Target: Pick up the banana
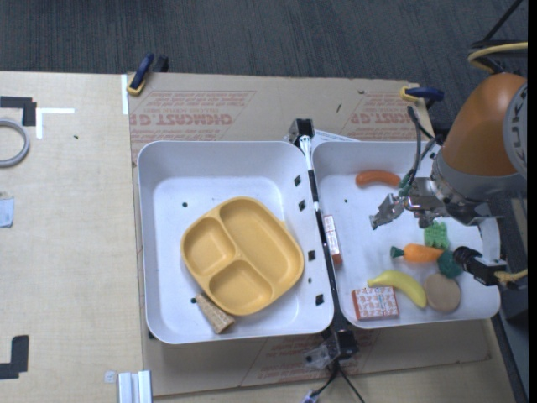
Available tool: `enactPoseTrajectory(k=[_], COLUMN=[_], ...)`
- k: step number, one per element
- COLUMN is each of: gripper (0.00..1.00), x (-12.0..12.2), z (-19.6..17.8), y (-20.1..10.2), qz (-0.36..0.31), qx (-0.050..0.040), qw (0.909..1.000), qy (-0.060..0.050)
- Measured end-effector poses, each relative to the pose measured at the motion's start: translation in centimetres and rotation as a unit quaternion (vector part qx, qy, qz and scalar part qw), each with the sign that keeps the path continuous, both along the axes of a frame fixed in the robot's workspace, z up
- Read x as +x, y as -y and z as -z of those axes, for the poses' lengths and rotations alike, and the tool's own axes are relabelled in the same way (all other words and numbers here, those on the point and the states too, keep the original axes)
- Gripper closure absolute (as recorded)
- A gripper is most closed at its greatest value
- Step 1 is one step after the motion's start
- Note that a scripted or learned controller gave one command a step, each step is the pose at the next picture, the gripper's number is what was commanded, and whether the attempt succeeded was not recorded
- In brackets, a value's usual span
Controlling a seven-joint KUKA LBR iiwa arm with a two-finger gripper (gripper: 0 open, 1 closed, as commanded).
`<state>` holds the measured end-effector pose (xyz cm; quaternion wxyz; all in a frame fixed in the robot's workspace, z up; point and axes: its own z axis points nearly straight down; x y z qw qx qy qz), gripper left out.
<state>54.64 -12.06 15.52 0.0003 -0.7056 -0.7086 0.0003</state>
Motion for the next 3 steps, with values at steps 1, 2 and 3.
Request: enactPoseTrajectory(k=[1,2,3], gripper=[0.0,0.0,0.0], x=[-6.9,-6.2,-6.5], z=[4.4,6.0,6.0], y=[-1.2,-1.7,-2.7], qz=[-0.289,-0.471,-0.562], qx=[0.0004,-0.0009,-0.0033], qw=[0.9573,0.882,0.8271], qy=[0.0,0.004,0.005])
